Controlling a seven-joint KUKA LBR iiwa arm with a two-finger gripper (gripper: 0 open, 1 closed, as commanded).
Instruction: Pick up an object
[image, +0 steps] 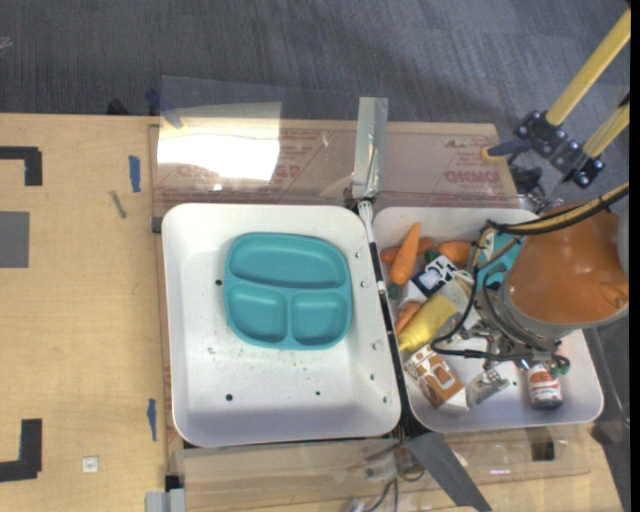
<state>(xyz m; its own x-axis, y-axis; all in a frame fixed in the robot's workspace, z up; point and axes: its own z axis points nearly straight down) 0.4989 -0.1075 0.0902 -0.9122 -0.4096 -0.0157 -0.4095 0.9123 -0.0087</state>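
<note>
Arm (560, 275) low over right bin (590, 400), reaching into clutter beside carrot (405, 255); claw state: cannot tell, hidden beneath wrist.

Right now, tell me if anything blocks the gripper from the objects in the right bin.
Nothing visible does. The arm hangs directly over the right bin, above the carrot, yellow bottle and small red-capped bottle.

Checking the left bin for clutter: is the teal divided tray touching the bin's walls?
Apart. The camera view shows white floor all around the teal divided tray inside the left bin.
</note>
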